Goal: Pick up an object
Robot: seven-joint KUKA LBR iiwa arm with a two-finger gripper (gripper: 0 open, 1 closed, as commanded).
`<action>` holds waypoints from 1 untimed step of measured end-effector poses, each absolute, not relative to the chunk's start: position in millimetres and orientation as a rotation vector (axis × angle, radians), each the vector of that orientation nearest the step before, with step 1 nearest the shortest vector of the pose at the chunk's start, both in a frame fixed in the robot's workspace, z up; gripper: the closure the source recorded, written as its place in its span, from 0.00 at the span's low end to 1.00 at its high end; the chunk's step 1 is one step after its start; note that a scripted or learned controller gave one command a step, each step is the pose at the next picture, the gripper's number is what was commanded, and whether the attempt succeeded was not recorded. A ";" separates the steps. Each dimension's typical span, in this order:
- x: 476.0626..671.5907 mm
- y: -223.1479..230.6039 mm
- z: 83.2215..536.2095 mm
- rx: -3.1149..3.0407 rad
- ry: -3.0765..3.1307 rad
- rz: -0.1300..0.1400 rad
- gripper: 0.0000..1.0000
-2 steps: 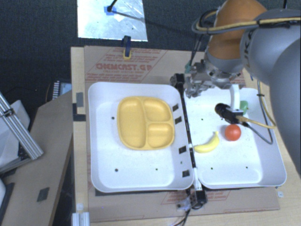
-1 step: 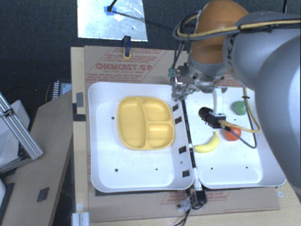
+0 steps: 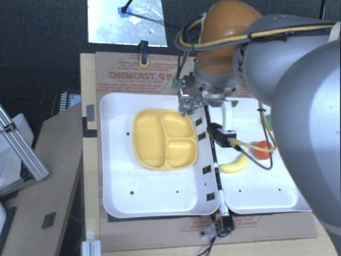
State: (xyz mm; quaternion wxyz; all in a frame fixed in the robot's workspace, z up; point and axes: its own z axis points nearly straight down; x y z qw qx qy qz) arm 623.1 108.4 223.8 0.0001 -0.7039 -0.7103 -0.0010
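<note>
A yellow divided plate (image 3: 163, 139) lies in the left white bin (image 3: 120, 196), a little above its middle. In the right bin (image 3: 266, 199) a yellow banana (image 3: 234, 166) lies near the divider, with a small red-orange object (image 3: 262, 149) just to its upper right. My gripper (image 3: 185, 104) hangs over the top right of the left bin, right at the plate's far right corner. The big grey arm and its orange band cover the upper right of the view and hide much of the right bin.
A cardboard sheet (image 3: 133, 73) printed with red letters lies under the bins. A yellow and blue clip (image 3: 144, 55) sits at its top edge. A shiny foil square (image 3: 127, 14) lies behind. Cables (image 3: 250, 151) trail across the right bin.
</note>
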 end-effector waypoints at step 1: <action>623.4 105.7 223.9 -2.216 -2.227 -0.002 0.00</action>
